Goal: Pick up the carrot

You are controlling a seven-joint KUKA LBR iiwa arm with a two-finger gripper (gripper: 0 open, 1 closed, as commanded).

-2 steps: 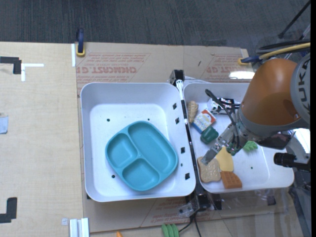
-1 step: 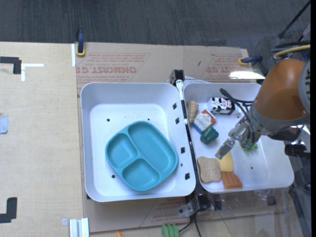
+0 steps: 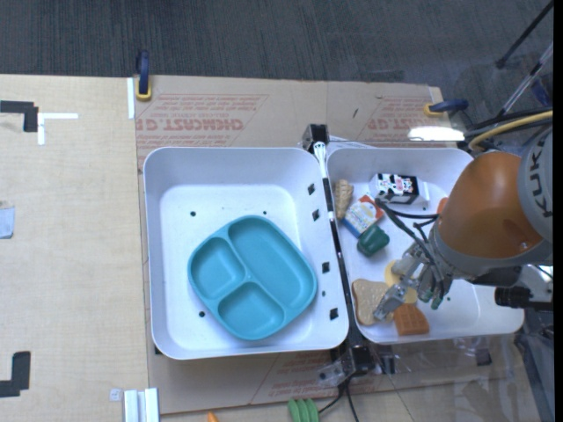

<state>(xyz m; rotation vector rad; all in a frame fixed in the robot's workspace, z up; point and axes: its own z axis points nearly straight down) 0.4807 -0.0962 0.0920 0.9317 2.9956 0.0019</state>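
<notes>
Carrot (image 3: 411, 321): a short, stubby orange piece with a dull, slightly rough surface, lying at about 6 o'clock in the right bin (image 3: 457, 328), close to its near wall. It is probably a light, rigid toy part, fairly smooth, so it may skid on the bin floor. The best hold looks to be across its narrower width, at mid-length.

Gripper (image 3: 398, 295): grey metal, hanging just beside the carrot at its 10 o'clock, over the bread slice (image 3: 366, 297), a flat tan piece with a rounded top. Whether the claw is wide or narrow cannot be told, and nothing can be seen held in it.

Farther out, at 11 to 12 o'clock: a dark green block (image 3: 373, 241), a blue-and-white packet (image 3: 359, 216) and a black-and-white box (image 3: 396, 185).

Left bin (image 3: 167, 236): smooth white plastic, holding a teal three-compartment tray (image 3: 252, 277) with rounded corners.
</notes>
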